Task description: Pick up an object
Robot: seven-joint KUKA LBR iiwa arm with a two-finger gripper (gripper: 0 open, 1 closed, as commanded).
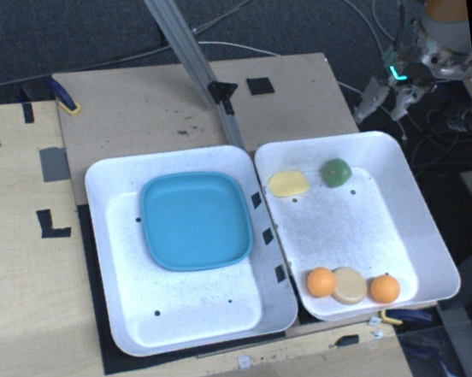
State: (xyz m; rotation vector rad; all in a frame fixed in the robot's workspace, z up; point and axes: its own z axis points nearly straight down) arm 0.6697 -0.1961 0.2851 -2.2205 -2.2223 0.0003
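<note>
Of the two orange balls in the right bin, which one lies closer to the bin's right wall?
The orange ball to the right of the beige disc. The other orange ball lies on the disc's left, nearer the blue-plate bin.

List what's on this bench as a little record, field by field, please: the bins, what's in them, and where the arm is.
left bin: holds one blue plate
right bin: holds five small things
far end of right bin: a yellow piece and a green ball, apart
near end of right bin: an orange ball, a beige disc, a second orange ball, in a row, touching
gripper: beyond the right bin's far corner, above none of the things
fingers: too small to tell
held: nothing seen
</note>
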